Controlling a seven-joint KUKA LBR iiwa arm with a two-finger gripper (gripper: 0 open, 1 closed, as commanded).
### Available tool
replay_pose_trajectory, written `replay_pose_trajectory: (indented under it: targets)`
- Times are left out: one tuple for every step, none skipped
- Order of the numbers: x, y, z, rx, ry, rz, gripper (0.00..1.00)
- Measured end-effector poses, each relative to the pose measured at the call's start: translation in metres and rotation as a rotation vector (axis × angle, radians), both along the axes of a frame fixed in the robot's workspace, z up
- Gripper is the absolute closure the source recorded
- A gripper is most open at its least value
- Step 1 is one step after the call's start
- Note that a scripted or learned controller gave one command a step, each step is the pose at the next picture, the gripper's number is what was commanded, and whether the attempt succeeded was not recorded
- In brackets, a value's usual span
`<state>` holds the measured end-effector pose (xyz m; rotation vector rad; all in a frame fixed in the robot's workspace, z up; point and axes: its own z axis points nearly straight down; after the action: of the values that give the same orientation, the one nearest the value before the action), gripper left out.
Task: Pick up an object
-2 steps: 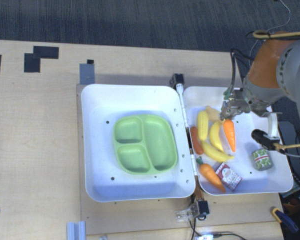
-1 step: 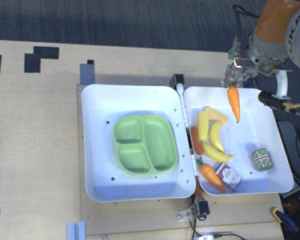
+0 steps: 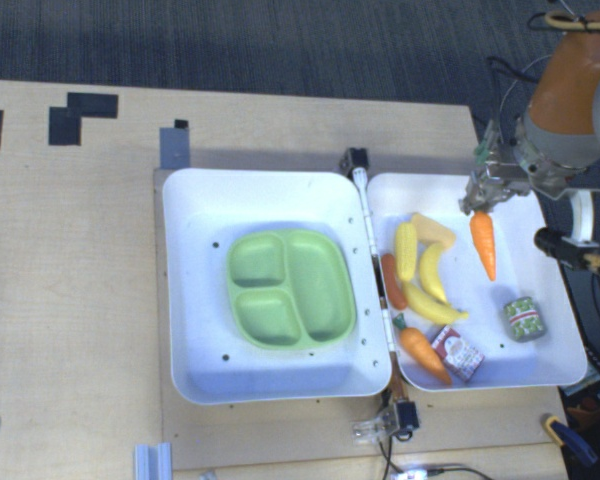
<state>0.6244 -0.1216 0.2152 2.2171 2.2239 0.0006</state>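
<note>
Pale wooden bench (image 3: 70, 298) meets dark grey carpet (image 3: 230, 18).

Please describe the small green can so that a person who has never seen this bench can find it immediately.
Look at the right white bin, the one that holds the toy food. The green can lies near that bin's right wall, apart from the bananas in the middle and below the hanging carrot. It is the only green, short, round thing in that bin; its neighbours are yellow, orange or red.
</note>
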Motion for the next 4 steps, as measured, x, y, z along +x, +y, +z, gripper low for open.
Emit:
replay_pose_trajectory:
  targets:
    - [0.023,-0.086,-0.041,-0.002,-0.001,-0.001,1.00]
    - [0.046,-0.046,-0.129,0.000,-0.005,0.003,1.00]
    - [0.046,-0.047,-0.129,0.000,-0.003,0.003,0.00]
    - [0.047,-0.046,-0.117,-0.002,-0.008,0.008,1.00]
